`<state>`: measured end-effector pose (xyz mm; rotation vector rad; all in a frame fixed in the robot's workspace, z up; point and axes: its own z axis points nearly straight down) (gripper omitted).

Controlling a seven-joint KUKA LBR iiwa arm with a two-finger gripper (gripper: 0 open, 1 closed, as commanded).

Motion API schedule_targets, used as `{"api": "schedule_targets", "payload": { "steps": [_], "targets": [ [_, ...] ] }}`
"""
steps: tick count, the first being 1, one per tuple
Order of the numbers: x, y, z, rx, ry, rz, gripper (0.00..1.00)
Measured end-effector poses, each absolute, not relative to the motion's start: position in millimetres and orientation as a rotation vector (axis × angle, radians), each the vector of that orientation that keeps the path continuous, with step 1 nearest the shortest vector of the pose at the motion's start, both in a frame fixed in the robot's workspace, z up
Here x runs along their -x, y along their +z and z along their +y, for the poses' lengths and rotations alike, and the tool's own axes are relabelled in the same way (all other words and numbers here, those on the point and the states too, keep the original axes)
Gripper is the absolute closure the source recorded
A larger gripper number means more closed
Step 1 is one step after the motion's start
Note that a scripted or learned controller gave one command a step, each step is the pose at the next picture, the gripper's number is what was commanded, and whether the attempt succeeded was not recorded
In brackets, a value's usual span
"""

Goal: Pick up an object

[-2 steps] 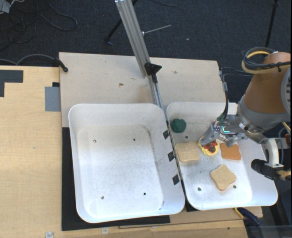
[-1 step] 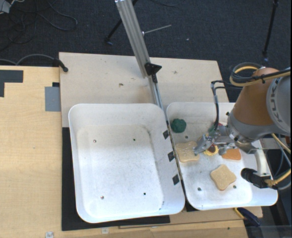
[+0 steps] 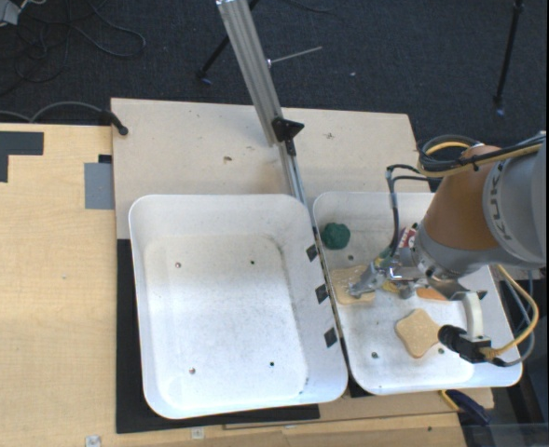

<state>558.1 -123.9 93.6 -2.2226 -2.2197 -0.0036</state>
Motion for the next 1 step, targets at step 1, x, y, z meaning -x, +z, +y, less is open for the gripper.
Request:
{"api": "schedule_targets", "payload": {
  "steps": [1],
  "targets": [
    [-558.3, 105.3, -125.7, 2.230, -0.006, -2.213, 1.00]
  ]
}}
